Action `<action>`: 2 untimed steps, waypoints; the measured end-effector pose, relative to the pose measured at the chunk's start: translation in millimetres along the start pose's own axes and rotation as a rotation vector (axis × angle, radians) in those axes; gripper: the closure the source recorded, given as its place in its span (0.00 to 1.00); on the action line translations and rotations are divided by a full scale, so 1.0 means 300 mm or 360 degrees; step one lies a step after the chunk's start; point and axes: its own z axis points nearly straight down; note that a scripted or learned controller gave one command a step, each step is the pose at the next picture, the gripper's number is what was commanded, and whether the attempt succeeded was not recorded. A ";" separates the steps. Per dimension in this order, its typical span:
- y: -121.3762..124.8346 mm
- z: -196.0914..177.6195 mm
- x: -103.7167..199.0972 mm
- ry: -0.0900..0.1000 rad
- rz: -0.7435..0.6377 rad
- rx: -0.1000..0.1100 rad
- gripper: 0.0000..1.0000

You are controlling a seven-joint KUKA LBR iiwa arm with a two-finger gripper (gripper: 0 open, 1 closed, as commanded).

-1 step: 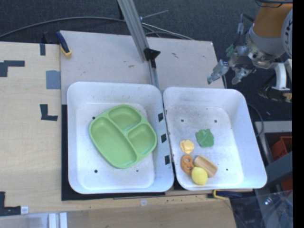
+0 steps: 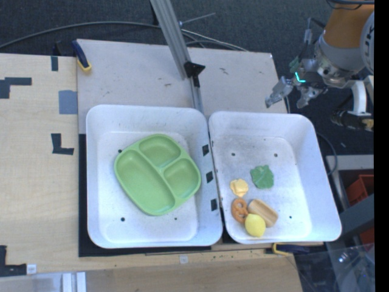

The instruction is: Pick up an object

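Note:
Several small toy foods lie in the right bin (image 2: 316, 181): a green leafy piece (image 2: 262, 176), a pale yellow piece (image 2: 239, 188), an orange pretzel (image 2: 239, 210), a tan bun-like roll (image 2: 263, 211) and a yellow lemon (image 2: 255, 225). My gripper (image 2: 289, 96) hangs above the bin's far edge at the upper right, well apart from all of them. Its two fingers stand spread, open, with nothing between them.
A green divided plate (image 2: 158, 173) lies in the left bin (image 2: 97, 181). A slanted metal pole (image 2: 173, 32) rises behind the bins, ending at the wall between them. Cables run across the dark floor at the back.

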 end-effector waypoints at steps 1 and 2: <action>-0.023 0.204 0.022 0.0002 0.0000 0.0010 0.00; -0.035 0.417 0.011 0.0002 0.0002 0.0011 0.00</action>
